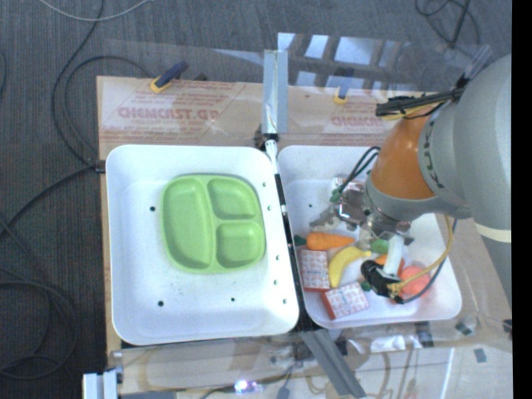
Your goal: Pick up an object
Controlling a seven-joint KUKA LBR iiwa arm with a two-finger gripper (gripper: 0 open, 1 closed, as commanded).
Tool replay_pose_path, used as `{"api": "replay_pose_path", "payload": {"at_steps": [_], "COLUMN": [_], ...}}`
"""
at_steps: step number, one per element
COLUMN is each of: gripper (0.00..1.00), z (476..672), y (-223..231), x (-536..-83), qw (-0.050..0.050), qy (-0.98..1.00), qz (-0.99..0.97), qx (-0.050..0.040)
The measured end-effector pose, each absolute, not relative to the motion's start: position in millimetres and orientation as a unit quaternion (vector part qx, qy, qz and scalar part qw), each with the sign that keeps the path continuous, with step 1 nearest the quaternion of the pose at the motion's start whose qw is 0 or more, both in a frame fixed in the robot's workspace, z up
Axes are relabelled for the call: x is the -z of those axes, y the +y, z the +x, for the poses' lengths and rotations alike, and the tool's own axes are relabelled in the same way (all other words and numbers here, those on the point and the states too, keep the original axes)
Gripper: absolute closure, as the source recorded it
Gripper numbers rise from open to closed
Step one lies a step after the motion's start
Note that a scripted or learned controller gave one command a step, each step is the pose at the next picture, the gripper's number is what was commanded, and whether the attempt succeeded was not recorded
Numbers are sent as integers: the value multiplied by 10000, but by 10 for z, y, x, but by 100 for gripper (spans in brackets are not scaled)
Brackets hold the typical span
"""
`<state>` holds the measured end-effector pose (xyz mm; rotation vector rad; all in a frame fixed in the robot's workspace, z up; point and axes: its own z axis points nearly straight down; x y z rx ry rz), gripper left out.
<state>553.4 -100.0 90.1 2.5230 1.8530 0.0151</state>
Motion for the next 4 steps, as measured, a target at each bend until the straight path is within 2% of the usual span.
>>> {"api": "replay_pose_path", "payload": {"at_steps": [1,2,3,4], "gripper": [0,0,100,100], "z": [5507,6128,6106,6611], "y": [-1447,-1529,-1542,-630], "x": [-1547,-884,-945,-1842], "qw": [-4,31,13,7], "qy": [4613,5132,5119,5529], "qz": [8873,8583,8590,8332], "qx": [28,10,51,37]}}
